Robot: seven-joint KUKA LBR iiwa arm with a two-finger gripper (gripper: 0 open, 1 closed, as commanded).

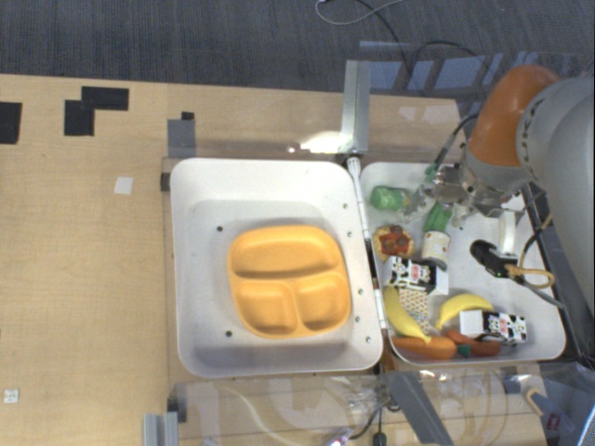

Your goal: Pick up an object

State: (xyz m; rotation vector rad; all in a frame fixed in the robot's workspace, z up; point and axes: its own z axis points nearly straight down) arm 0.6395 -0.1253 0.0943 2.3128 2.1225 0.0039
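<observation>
The claw (446, 193) hangs over the far part of the right bin (550, 340), just above the top end of the green bottle (435, 223), which lies in that bin with its white-labelled lower part pointing toward the view's bottom. Whether the claw is wide or narrow cannot be told from this slant, and nothing is seen held in it. The grey arm (558, 128) with its orange band (507, 110) stands up and to the right of the bottle. A crumpled green packet (390, 196) lies to the bottle's upper left, near the claw but apart from it. A small red and orange item (394, 242) lies just left of the bottle. Below the bottle is a cow-patterned carton (412, 274), and below that a banana (400, 312) along the bin's left wall. Lower right of the bottle sits a second banana (463, 307), with a second cow-patterned carton (504, 327) beside it. An orange carrot-like piece (430, 347) lies at the bin's near edge, well below the bottle. Far to the bottle's left, past the wall between the bins, the left bin (200, 342) holds a yellow divided plate (288, 279). Both bins rest on the pale wooden table (84, 277).
</observation>
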